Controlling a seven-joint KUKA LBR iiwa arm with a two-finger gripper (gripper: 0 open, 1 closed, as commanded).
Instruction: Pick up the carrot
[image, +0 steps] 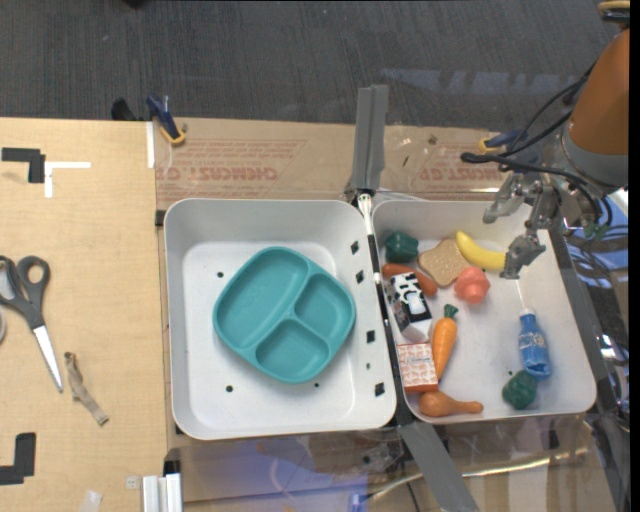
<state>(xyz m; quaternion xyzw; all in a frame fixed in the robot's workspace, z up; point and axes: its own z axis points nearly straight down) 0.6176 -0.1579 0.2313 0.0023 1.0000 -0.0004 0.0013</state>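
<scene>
Just one carrot (443, 340), one banana (479, 252).

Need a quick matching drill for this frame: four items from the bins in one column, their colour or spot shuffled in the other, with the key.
Items:
1. carrot
2. divided plate
3. banana
4. blue bottle

Descriptions:
A. teal, alone in the left bin
B. yellow, at the far side of the right bin, beside the bread slice
C. orange with a green top, mid right bin, next to the red box
D. lying near the right bin's right wall, above a dark green item

Pairs: 1-C, 2-A, 3-B, 4-D
</scene>
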